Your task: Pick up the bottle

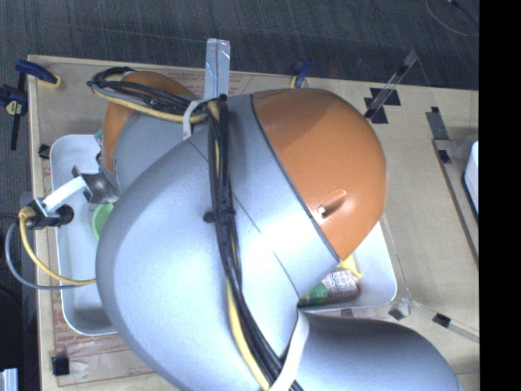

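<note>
1. A miss is judged likely: the arm covers most of both bins, and the gripper, seen only in part at about 9 o'clock over the left bin, is well apart from the bottle.
2. Whether the gripper is released or clenched cannot be told; nothing is seen held.
3. What looks like the bottle, labelled and with a green end, lies in the right bin at about 4 o'clock, partly hidden under the arm.
4. Something green lies in the left bin, just beside the gripper; it could be grabbed by mistake.
</note>
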Robot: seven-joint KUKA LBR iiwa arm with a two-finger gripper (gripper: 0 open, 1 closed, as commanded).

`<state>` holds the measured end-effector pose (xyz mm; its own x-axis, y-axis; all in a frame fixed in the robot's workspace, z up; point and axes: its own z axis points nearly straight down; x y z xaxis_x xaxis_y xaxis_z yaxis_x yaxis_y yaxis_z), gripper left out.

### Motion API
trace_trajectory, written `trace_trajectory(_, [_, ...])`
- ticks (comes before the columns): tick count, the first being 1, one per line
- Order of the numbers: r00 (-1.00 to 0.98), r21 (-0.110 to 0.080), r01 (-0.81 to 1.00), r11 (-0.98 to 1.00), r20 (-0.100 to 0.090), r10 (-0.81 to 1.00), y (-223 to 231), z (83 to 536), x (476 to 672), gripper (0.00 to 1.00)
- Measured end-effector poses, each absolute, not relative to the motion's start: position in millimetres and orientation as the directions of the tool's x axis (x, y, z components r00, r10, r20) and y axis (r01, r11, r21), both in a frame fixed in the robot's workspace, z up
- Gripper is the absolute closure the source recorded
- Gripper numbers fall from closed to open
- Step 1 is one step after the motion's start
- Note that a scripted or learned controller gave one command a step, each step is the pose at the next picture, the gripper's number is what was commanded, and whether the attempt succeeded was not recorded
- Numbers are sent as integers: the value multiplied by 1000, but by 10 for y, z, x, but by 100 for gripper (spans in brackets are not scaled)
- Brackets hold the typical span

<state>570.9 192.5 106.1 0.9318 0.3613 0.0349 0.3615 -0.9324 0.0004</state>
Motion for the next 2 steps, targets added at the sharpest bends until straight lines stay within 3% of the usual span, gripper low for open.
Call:
trace_trajectory(1, [940,-2,342,-940,-2,342,1676,1851,5324,0])
trace_trajectory(2, [858,-6,514,-858,-6,514,1308,1985,4748,0])
